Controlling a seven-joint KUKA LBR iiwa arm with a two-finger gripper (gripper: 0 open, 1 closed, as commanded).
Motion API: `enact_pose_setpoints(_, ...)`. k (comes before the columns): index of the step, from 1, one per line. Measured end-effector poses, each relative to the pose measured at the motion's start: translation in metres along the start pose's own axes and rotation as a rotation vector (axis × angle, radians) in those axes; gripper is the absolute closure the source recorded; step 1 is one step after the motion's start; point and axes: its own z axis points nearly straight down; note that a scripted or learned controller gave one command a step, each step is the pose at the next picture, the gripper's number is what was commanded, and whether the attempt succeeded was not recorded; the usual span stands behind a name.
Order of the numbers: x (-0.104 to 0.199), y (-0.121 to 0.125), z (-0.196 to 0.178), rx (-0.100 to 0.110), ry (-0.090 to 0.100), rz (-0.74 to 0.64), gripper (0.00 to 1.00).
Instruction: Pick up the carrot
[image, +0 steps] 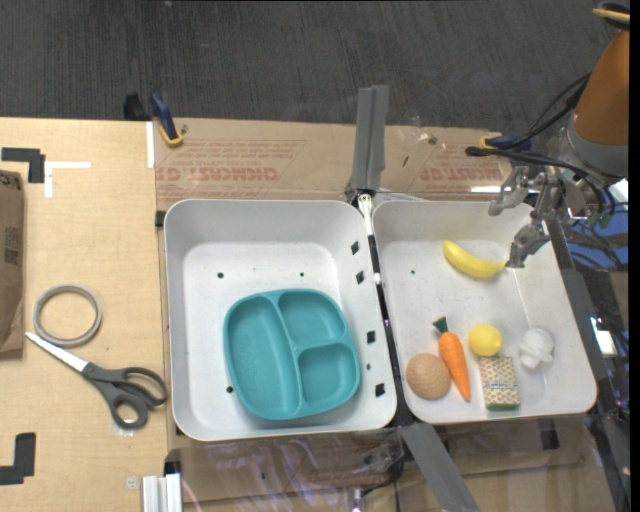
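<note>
The orange carrot (455, 362) with a green top lies in the right bin (400, 300), near its front, pointing towards the front edge. It rests between a brown egg-shaped ball (428, 376) and a yellow lemon (485, 340). My gripper (510, 228) hangs over the back right of that bin, well behind the carrot and just right of a banana (472, 260). It is open, with nothing between its fingers.
A yellow-green sponge (499, 383) and a small white object (537, 347) lie right of the carrot. In the left bin (190, 260) sits a teal divided plate (291, 352). Scissors (100, 375) and a tape roll (68, 313) lie on the bench at left.
</note>
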Motion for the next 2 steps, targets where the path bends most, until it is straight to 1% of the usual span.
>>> enact_pose_setpoints(1,0.036,0.048,0.122,-0.001,0.000,-0.300,0.00)
enact_pose_setpoints(2,0.112,0.075,0.122,-0.001,0.002,-0.151,0.00)
